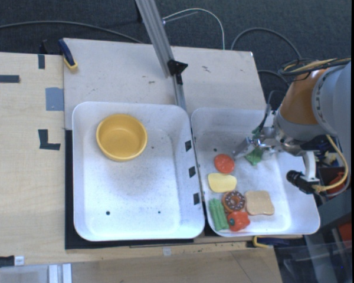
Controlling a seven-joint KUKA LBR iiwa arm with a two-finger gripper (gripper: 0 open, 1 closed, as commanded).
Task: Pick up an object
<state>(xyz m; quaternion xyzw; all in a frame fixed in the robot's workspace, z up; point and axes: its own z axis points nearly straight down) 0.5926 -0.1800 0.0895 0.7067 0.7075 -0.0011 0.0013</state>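
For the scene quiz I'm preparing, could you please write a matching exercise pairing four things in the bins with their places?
Things:
1. yellow bowl
2. slice of bread
3. doughnut
4. green piece

Places:
A. right next to the end effector
B. left bin
C. near the right bin's front right corner
D. between the bread and the green stick

Pairs: 1-B, 2-C, 3-D, 4-A

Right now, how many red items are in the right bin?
2. A red round piece sits mid-bin above the yellow piece; a red piece lies at the front edge. Others may hide under the claw.
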